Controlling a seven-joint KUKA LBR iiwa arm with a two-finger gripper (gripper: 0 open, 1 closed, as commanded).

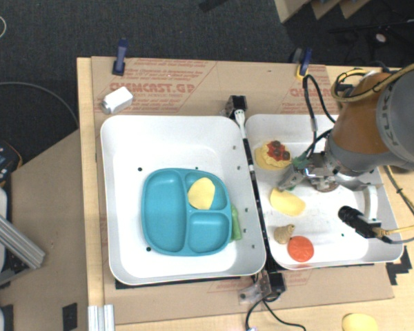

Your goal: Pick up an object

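The pincer [294,173] hangs low in the right white bin [393,252]; its grip I cannot tell. The pale yellow soft lump [287,202] lies just beneath-left, seemingly lengthwise across.

Dark grey carpet floor [48,40] around a cardboard-topped bench [193,81], cables trailing
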